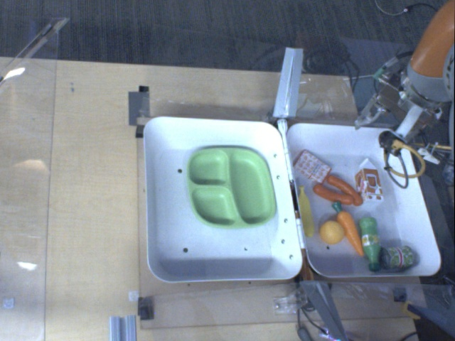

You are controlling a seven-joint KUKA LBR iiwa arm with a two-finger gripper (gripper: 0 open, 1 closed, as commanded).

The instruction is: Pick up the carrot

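- Pale wood worktop (85, 190) carries two shallow white bins side by side; dark carpet lies beyond.
- Left bin (163, 254) holds a green divided plate (232, 185).
- Right bin (419, 212) holds the carrot (350, 231) in its near half, between a yellow ball (330, 232) just beside it and a green bottle (370, 241).
- Carrot axis: long axis runs diagonally, leafy green end toward the bin's centre, tapered tip toward the near rim.
- Tool (387, 116): hovers over the far right edge of the right bin, well apart from the carrot; whether it is wide or narrow cannot be told.
- Step in hand, judged: approach. Descend over the carrot's thick middle, closing across the long axis, clear of ball and bottle.
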